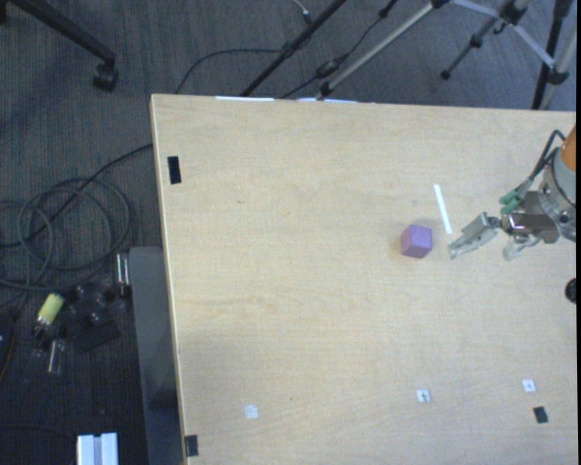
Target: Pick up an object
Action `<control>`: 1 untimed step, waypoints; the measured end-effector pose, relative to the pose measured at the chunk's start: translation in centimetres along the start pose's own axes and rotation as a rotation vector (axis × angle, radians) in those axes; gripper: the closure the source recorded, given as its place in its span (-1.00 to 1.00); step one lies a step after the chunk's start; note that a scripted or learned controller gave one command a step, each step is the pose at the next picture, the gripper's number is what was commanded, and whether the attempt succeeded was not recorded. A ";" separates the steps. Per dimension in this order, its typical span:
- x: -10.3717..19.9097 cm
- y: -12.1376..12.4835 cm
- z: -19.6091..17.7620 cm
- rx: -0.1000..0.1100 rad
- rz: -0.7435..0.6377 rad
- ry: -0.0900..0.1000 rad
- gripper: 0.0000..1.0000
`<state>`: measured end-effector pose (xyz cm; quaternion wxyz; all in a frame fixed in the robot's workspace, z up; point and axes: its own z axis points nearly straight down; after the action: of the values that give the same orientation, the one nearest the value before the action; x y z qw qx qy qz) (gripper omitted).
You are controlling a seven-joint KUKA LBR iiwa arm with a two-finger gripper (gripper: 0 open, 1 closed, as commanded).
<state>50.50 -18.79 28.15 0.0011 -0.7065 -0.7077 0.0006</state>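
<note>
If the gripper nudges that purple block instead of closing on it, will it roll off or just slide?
The purple block looks cube-shaped with flat faces, so it should slide, not roll. It seems small and solid, probably light and stiff, so a glancing touch from the gripper beside it may push or turn it. The wooden bench top looks smooth, offering little grip.

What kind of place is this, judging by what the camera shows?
Probably a robotics lab or workshop: a gripper works over a plain wooden bench near a purple cube, with loose cables on dark carpet and tripod legs behind.
</note>
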 end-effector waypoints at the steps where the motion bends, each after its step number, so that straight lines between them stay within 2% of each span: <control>1: 1.0 5.0 8.5 0.000 -0.104 0.000 -1.00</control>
<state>55.52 -17.74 19.63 0.0011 -0.6686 -0.7436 0.0005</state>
